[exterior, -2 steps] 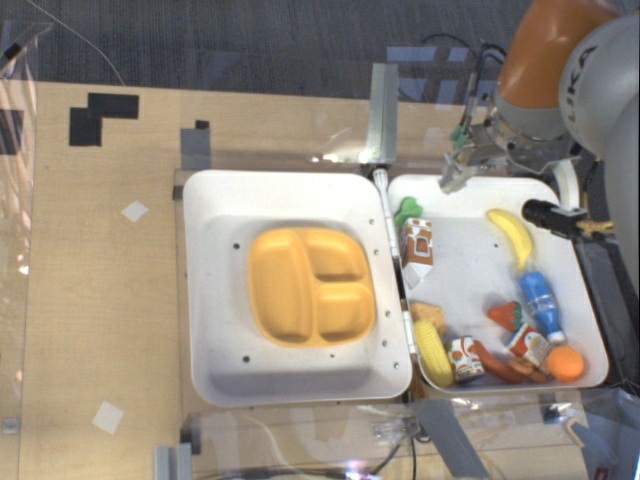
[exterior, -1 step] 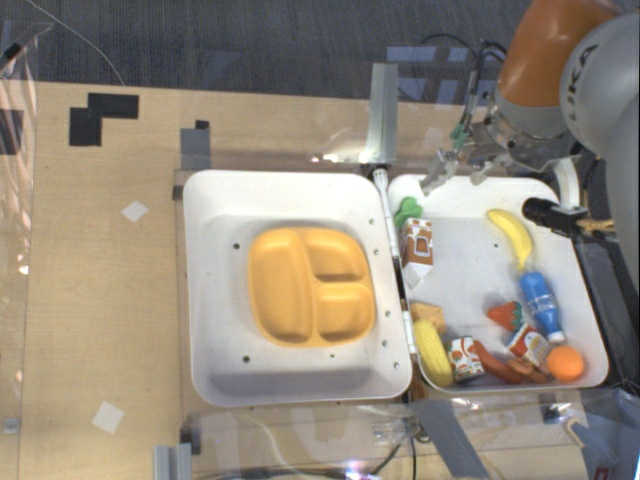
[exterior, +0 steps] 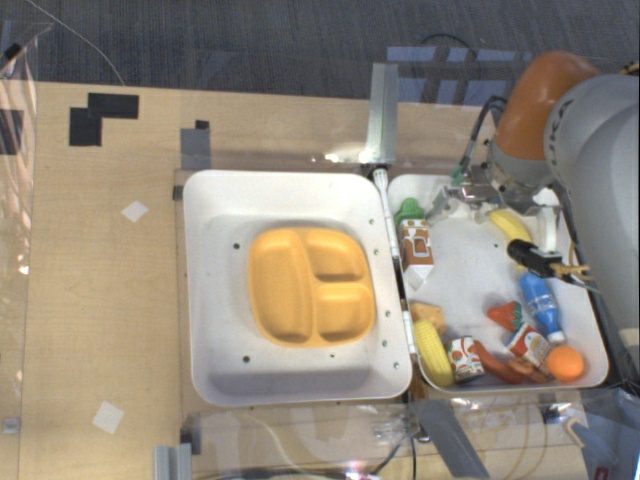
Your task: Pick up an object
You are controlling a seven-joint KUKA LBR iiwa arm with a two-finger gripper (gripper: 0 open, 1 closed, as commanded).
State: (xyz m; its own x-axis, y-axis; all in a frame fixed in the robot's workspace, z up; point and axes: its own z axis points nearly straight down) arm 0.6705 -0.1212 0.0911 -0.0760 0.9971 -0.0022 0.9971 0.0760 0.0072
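Worktop (exterior: 100, 298): one, pale wood-grain surface, flat, with black square marks near its far left corner. Arm (exterior: 600, 138): one, smooth grey casing with a rounded orange band, entering from the right above the right bin. Bins: two, shallow white plastic with rounded corners, side by side; left bin (exterior: 215, 368), right bin (exterior: 455, 258). Tray (exterior: 312, 285): one, yellow-orange plastic, rounded rectangle with three compartments, lying in the middle of the left bin. Hand (exterior: 462, 194): one, dark metal, at the far edge of the right bin; whether it is open or closed cannot be told. Objects to pick, all in the right bin: one yellow corn cob (exterior: 432, 346); one blue bottle (exterior: 541, 305); one yellow banana (exterior: 508, 226); one small printed carton (exterior: 416, 242); one orange ball (exterior: 566, 364); one green piece (exterior: 408, 210).
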